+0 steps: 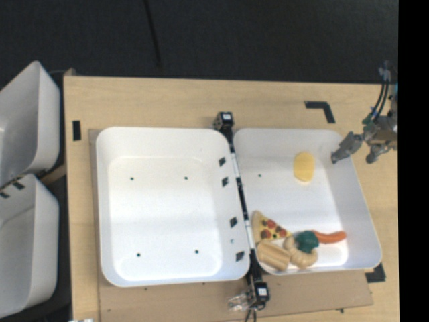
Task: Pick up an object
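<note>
Left of end effector [358,147]: yellow object [304,166]

Two white bins [167,139] sat on a tan worktop [167,102]. In the right bin, a yellow piece [304,166] lay at twelve o'clock; at six, a red-spotted pizza slice [269,229], tan bread [273,254] and an orange carrot [331,236] with green top.

Room above, crowding below
Your right bin [268,153] stays open round the yellow piece [304,167] — toy food [295,243] crowds its near corner.
</note>
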Motion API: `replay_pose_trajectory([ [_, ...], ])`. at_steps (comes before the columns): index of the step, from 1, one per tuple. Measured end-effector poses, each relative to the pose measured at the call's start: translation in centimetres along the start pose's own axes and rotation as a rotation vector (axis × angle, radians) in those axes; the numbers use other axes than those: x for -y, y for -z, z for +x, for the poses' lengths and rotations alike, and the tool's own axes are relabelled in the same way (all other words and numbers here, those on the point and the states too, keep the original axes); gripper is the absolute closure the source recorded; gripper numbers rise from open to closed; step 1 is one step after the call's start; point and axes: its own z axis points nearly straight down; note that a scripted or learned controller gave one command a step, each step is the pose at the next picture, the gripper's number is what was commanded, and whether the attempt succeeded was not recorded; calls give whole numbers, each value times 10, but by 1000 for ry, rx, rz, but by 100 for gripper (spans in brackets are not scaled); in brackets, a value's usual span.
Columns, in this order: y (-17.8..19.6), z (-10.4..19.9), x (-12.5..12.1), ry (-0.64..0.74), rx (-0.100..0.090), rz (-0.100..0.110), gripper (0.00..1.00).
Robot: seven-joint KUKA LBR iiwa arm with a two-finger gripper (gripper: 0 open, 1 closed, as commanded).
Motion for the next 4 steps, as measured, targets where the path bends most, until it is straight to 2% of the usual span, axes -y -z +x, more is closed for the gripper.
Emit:
replay_pose_trajectory([
  [1,-168,7,-4,6,-6,10,0],
  [2,-47,64,-43,14,-4,-5,0],
  [3,-19,5,-27,7,-4,4,0],
  [4,-169,8,-14,6,-7,13,0],
])
